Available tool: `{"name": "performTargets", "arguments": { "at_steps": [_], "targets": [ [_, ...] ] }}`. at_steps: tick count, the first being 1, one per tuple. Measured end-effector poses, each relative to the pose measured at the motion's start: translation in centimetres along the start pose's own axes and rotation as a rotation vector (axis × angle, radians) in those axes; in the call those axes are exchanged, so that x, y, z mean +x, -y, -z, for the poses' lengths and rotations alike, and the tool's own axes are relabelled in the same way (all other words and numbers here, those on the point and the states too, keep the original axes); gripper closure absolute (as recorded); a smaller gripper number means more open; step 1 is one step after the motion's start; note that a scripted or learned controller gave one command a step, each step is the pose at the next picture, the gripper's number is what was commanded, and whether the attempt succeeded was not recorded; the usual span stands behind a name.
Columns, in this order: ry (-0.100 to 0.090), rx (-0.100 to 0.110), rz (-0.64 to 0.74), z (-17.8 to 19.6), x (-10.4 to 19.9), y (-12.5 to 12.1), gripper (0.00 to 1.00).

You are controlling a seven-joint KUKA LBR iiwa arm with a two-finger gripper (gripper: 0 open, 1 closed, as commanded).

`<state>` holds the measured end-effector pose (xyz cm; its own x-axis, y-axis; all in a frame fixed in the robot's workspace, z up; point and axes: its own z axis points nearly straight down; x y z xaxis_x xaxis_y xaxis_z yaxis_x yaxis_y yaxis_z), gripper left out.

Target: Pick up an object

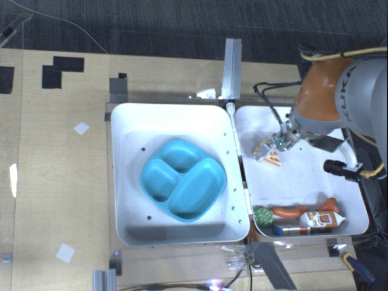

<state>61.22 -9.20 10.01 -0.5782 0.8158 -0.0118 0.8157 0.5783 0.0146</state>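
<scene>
My gripper [264, 150] hangs low over the upper left part of the right bin [306, 180], on the grey arm with its orange band [318, 93] coming in from the right. A small orange wedge [274, 159] lies right under and beside the gripper tip; whether they touch is unclear. Along the right bin's front wall lie a green broccoli piece [262, 215], an orange sausage-like toy [290, 211], a small carton with a brown label [322, 220] and a dark marker-like stick [290, 229].
The left bin [127, 132] holds a blue divided plate [183, 179]. A metal post [231, 68] stands at the back between the bins. Black cables [351, 170] run along the right bin's right rim.
</scene>
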Motion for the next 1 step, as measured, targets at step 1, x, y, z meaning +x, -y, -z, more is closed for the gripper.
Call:
{"name": "performTargets", "arguments": {
  "at_steps": [1],
  "targets": [
    [-0.009, 0.008, 0.246, 8.52, 3.35, -3.12, 1.00]
  ]
}}
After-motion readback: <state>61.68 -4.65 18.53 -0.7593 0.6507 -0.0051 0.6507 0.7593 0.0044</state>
